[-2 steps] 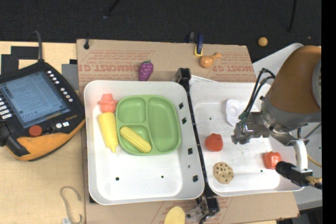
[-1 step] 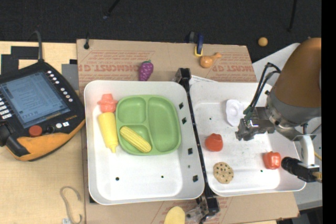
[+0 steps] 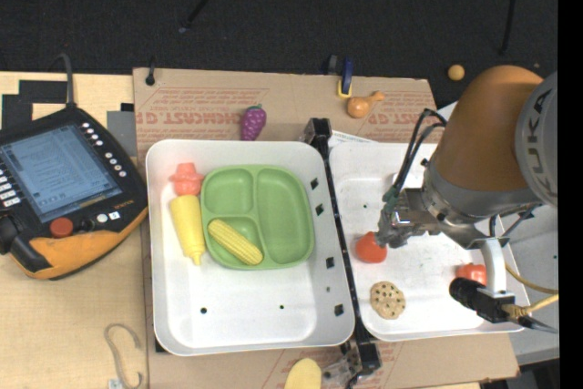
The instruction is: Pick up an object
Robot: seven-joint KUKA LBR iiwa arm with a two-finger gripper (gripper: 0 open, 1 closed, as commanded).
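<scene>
Camera view: fingers (image 3: 390,235) touching red tomato (image 3: 370,249) (right bin (image 3: 428,323)).

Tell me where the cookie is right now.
The cookie lies in the right bin, near its front edge, just below the red tomato-like piece that sits at the tool.

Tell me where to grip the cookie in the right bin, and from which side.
Grip the cookie across its round edge, coming straight down from above. It lies flat on the right bin's floor, with open floor around it, so the fingers can likely straddle it.
</scene>
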